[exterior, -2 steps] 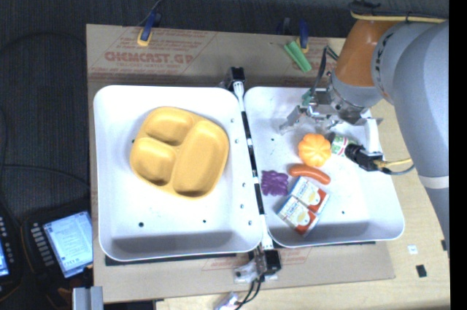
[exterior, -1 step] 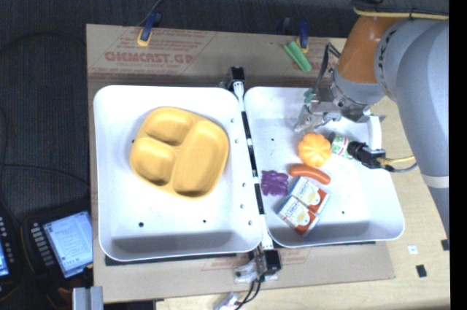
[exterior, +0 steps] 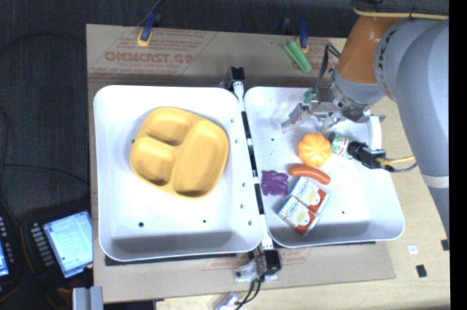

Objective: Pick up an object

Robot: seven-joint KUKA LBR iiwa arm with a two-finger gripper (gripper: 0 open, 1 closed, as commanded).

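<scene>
Nothing lifted yet

The metal end effector hangs spread wide, holding nothing, in the right white bin; the small orange plastic pumpkin sits just below it, not yet grasped.

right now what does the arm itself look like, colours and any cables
The arm is a thick, rounded grey casing with an orange band above the wrist. Below it the gripper is a small assembly of pale metal parts with thin jaws. A black cable runs along the wrist, and a yellowish cable trails beside a black connector.
</scene>
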